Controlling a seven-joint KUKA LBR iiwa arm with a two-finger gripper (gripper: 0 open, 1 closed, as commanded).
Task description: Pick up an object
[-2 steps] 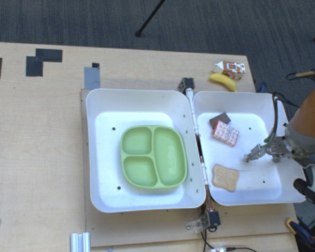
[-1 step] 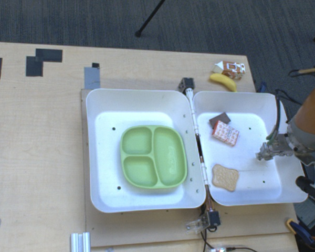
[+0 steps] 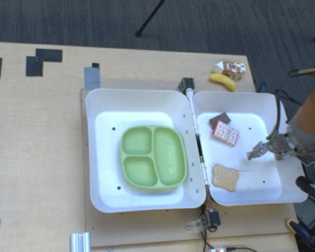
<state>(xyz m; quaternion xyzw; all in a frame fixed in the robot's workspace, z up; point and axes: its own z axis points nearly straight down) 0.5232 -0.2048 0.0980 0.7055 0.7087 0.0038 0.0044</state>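
Landmark for this listing: the right bin (image 3: 262,105), the white one nearer the arm.

Left bin (image 3: 102,156): sits edge to edge with the right bin, joined along a dark hinge-like strip. Holds one green divided plate (image 3: 153,157), three compartments, lying flat near its middle.

Contents of the right bin:
- Toast slice (image 3: 225,177), tan, flat on the floor in the corner nearest the left bin, toward the front edge.
- Red and white packet (image 3: 226,135), patterned, lying toward the back half, tilted.
- Dark brown block (image 3: 219,119), touching the packet's back edge, possibly partly under it; I cannot tell which.

Gripper (image 3: 256,152): inside the right bin, over its side farthest from the left bin, low above the floor, beside the toast and the packet but apart from both. Nothing is between its fingers. Whether they are spread or closed, I cannot tell from here. The grey arm (image 3: 307,143) with its orange band (image 3: 311,112) comes in over the bin's outer rim.

Outside the right bin, on the wooden bench (image 3: 37,156) just beyond its back rim: a banana (image 3: 222,81), and a small white and brown carton (image 3: 230,67) touching it.
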